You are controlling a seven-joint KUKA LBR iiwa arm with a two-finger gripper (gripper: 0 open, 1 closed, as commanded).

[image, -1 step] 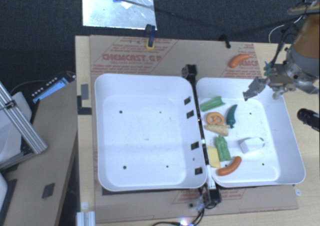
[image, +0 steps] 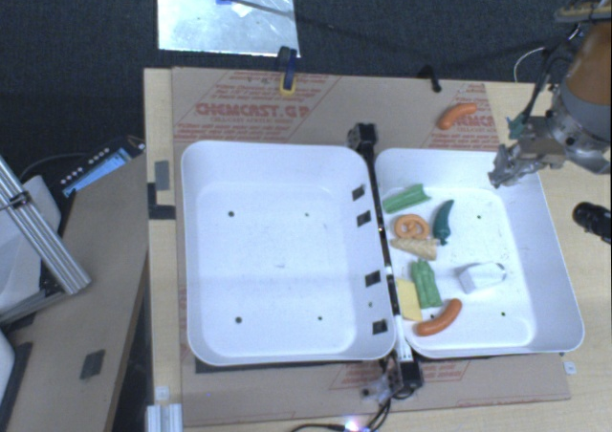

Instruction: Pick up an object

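Left bin [image: 277, 248]: fills the centre-left of the frame; its floor carries only a few small dark dots, so it reads as the drop side.

Cardboard sheet [image: 258, 100]: lies under both bins on the tabletop [image: 115, 229]. Red print along its upper edge looks like "CHEMCAST GP"; the same print recurs, too small to read, near the right bin's top and along the lower edge.

Yellow-and-blue clamp [image: 287, 72]: at the sheet's top edge, probably pinning it down.

Divider clips [image: 368, 220]: dark tabs run down the seam between the bins, apparently holding the two together.

Right bin [image: 545, 258]: centre-right of the frame, holding all the pickable toy food, clustered toward its left wall.

Green pod [image: 405, 198]: upper left of the cluster, tilted.

Orange pretzel [image: 412, 226]: just below the pod, touching the pale corn piece [image: 415, 248].

Teal pepper [image: 443, 220]: just right of the pretzel, upright in the frame.

Green cucumber piece [image: 426, 283]: below the corn, beside a yellow slab [image: 408, 302].

Orange sausage [image: 438, 318]: lowest in the cluster, near the bin's front wall.

White block [image: 480, 276]: apart, right of the cluster.

Stray sausage [image: 457, 116]: outside the bins, on the cardboard at upper right.

Claw [image: 504, 175]: over the right bin's upper right corner, well apart from the cluster; nothing sits between its tips. Whether it stands wide or narrow I cannot tell.

Task judgement: no object is picked yet; the nearest candidates lie down and left of the claw.
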